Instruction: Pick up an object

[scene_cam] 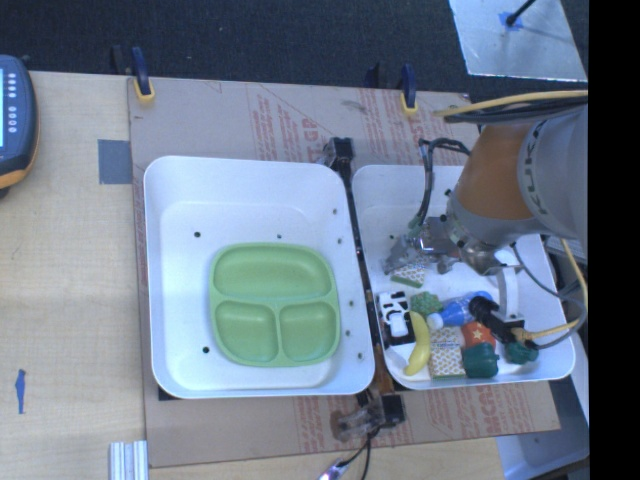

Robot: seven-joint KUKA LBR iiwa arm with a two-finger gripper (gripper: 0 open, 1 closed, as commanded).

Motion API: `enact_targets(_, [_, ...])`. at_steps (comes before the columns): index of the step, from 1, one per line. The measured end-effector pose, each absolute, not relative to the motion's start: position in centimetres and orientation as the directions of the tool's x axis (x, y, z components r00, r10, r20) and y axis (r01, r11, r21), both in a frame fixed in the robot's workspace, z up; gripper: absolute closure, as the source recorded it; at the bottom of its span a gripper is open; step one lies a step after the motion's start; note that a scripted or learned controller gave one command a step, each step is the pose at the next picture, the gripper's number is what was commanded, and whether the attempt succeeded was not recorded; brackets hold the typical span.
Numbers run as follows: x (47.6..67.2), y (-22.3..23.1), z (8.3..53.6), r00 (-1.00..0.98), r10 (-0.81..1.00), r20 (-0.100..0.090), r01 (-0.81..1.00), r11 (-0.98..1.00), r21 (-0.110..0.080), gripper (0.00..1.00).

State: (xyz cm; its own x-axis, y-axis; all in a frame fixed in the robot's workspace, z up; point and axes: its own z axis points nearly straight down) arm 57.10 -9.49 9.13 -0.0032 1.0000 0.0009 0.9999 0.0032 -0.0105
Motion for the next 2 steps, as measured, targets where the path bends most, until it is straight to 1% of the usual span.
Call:
enact_targets(1, [63.8, -11.7, 9.3, -0.007, 1.000, -0.002, 1.000, 0.007, 0.003, 0.00])
enact_targets(2, [56.3, -9.7, 9.1, -0.003, 1.000, 0.002, 1.000, 0.003, -0.011, 0.00])
